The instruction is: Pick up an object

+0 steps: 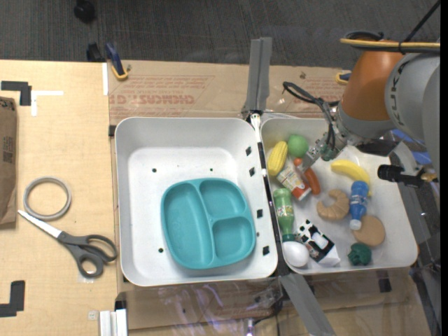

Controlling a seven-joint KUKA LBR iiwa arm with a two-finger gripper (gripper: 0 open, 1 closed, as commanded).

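Worktop (56,138) of pale wood laminate, black corner marks at its edge; dark carpet floor (210,12) beyond it, with a chair castor visible. A brown cardboard sheet (175,89) lies under the bins, red print on it mirrored and not legible. Left bin (133,187), well to the side of the hand, holds a teal divided tray (208,222). Right bin (392,257) carries the clutter. Grey arm with orange band (371,82) reaches over its far corner; the hand (323,149) sits low there, whether wide or narrow cannot be told. Just beside the hand: green ball (298,144), and past it a yellow corn cob (278,157). On the hand's other side, a banana (350,169). Toward the near rim from the hand: a small red-and-white packet (294,183), label unreadable; green bottle (283,212); blue bottle (358,201); croissant (333,205); tan round piece (369,231); black-and-white toy (315,240); white egg (295,253); dark green lump (361,255). Far off on the worktop: scissors (77,243), tape roll (47,197), brown paper bag (7,159).
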